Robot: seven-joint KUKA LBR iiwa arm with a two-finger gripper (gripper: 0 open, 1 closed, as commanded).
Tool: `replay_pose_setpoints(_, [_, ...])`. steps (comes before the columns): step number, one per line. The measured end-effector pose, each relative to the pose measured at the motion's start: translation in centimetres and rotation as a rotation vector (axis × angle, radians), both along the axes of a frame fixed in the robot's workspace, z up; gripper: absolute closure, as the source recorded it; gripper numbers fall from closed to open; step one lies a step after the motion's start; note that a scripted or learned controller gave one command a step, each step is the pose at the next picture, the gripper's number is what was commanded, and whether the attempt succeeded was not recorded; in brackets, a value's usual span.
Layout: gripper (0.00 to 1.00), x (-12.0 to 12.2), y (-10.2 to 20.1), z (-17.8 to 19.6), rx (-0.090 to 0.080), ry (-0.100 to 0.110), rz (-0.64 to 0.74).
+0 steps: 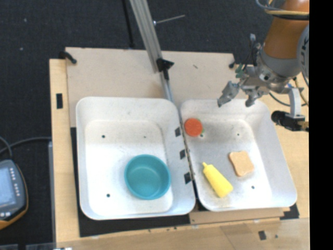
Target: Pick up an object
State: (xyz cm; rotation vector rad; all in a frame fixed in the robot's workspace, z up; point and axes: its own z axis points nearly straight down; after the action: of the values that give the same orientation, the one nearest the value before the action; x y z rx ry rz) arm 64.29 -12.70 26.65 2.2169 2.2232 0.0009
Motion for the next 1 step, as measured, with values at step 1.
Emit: replay_pose_setpoints(1, [0.00, 0.00, -0.01, 0.00, 0.000, 0.000, 0.000])
